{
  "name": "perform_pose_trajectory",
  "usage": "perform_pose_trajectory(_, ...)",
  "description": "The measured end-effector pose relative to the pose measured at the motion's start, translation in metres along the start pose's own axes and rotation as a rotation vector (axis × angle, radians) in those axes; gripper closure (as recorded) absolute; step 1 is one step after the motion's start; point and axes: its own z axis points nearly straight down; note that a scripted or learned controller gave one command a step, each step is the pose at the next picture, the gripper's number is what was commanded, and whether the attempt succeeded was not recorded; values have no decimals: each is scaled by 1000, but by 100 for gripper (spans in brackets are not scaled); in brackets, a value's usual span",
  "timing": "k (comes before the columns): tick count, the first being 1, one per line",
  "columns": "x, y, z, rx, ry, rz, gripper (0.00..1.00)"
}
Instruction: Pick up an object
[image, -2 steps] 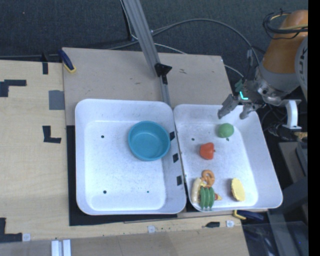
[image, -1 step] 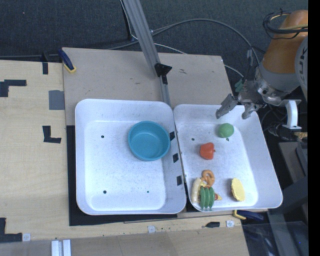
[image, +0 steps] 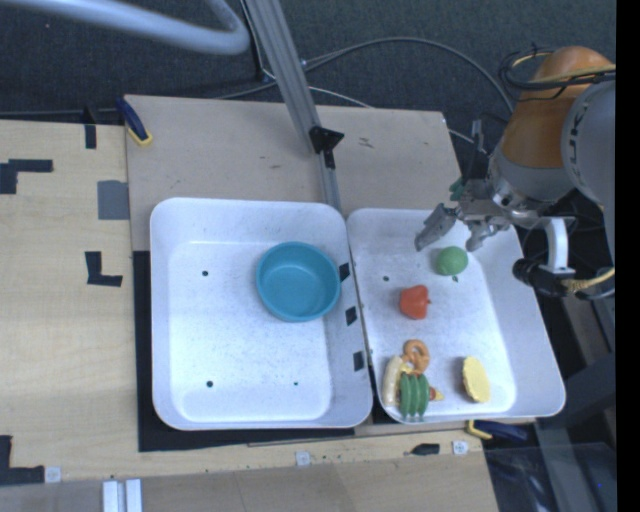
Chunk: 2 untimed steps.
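Your gripper (image: 455, 236) sits over the upper part of the right bin (image: 520, 340), fingers spread apart with nothing between them, one finger (image: 432, 228) angled down-left and the other on the right side. Just below the gap lies the green ball (image: 451, 261), resting on the bin floor, close under the fingertips; contact can't be judged from this angle. Down-left of the ball you have a red pepper-like toy (image: 415, 302), apart from it. Near the bin's front edge sits a cluster: an orange pretzel-shaped piece (image: 415, 353) on top of a green ridged toy (image: 412, 392), with a pale banana-like piece (image: 391, 380) touching their left side. A yellow oval piece (image: 476, 380) lies to the right of that cluster, apart from it. Arm (image: 560, 120) comes in from the right, orange band above the grey wrist. The left bin (image: 200, 390) holds a blue bowl (image: 297, 281), upright, toward its upper right part. A grey pole (image: 300, 90) slants down to the gap between the bins. Both bins rest on the wooden bench (image: 60, 300), which carries dark tape marks at left.
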Motion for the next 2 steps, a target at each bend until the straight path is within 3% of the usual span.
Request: perform_pose_trajectory(2,3,-11,95,2,0,0,0)
